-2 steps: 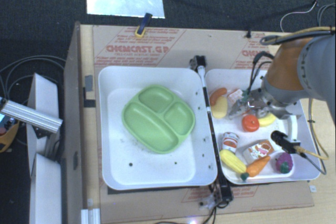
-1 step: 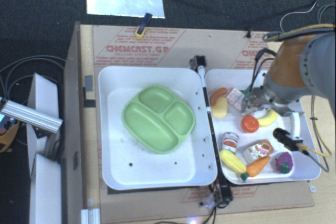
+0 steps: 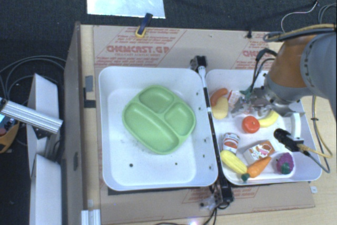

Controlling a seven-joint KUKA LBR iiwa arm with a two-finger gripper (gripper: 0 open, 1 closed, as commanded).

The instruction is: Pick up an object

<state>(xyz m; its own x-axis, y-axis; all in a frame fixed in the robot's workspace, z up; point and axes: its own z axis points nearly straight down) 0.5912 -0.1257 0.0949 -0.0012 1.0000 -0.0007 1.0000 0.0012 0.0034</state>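
**Arm hanging low over the crowded right bin**

Cardboard sheeting point(image 3: 158, 45) is lining the bench beneath two white bins. Lying in the left bin point(image 3: 113, 113) is a green divided plate point(image 3: 159, 118). The right bin point(image 3: 308, 168) is holding a jumble of toy food: a tomato point(image 3: 250, 124), a banana point(image 3: 269, 119) just beside it, a pale apple piece point(image 3: 220, 108), a small can point(image 3: 230, 142), a corn cob point(image 3: 233, 161), a carrot point(image 3: 258, 166), a snack box point(image 3: 258, 151) and purple grapes point(image 3: 285, 162). The gripper point(image 3: 247, 103) is hovering over the bin's upper part, just above the tomato and banana, and whether its fingers are spread or closed cannot be told. Nothing is visibly sitting between them.
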